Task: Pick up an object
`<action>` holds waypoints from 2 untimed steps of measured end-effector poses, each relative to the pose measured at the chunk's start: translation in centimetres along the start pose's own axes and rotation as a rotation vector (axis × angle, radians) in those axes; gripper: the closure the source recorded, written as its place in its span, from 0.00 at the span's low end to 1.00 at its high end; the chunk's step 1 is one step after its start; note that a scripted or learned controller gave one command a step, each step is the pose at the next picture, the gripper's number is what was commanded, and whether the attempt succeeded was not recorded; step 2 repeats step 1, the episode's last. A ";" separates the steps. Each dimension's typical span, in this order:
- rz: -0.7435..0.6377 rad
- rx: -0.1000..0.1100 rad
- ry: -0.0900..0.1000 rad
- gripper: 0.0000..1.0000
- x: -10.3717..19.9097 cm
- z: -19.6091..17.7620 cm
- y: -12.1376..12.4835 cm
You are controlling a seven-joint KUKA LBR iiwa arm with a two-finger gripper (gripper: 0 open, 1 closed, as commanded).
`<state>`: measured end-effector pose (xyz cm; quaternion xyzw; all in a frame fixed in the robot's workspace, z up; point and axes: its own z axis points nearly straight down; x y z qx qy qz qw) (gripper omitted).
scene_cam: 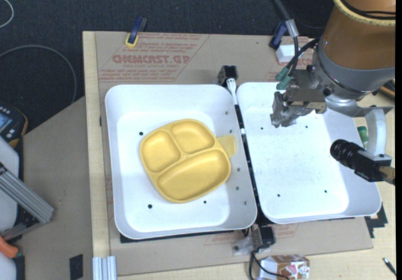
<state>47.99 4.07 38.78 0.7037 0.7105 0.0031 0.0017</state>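
Blue-yellow clamp [134, 32] at bench's [157, 58] far edge; dark carpet [50, 9] beyond.

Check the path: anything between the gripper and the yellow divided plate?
In the camera view, the gripper sits over the right bin; the yellow divided plate lies in the left bin. Between them: bare white bin floor and the two adjoining bin rims with a black strip along them.

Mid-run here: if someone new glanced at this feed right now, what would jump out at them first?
Probably the yellow divided plate, lying right side up in the left bin, its three compartments showing. Next, the big grey and orange arm coming in from the upper right, with its gripper over the far part of the right bin, well away from the plate.
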 end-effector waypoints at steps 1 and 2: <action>0.003 0.001 0.000 1.00 6.8 -4.0 0.1; 0.003 0.001 0.000 1.00 6.8 -4.0 0.1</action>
